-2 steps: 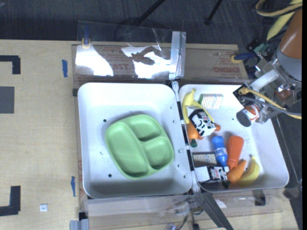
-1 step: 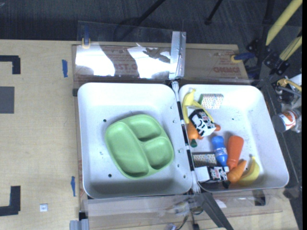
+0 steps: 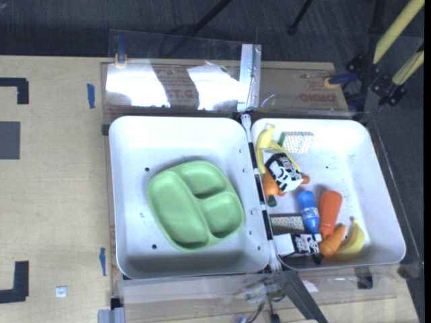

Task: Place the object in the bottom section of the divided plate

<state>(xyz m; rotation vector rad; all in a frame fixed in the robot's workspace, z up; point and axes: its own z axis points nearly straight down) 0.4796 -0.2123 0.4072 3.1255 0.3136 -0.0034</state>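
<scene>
Two shallow white bins sit side by side on a wooden bench (image 3: 47, 200): the left bin (image 3: 135, 140) and the right bin (image 3: 357, 147). A clear plastic sheet (image 3: 175, 79) stands behind the left bin. Blue tape (image 3: 90, 95) and black marks (image 3: 17, 89) dot the bench's left part.

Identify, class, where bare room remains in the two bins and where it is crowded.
Free: the green divided plate sections, the left bin floor around it, and the right bin far right side. Crowded: the right bin's left edge, banana to orange carrot.
</scene>
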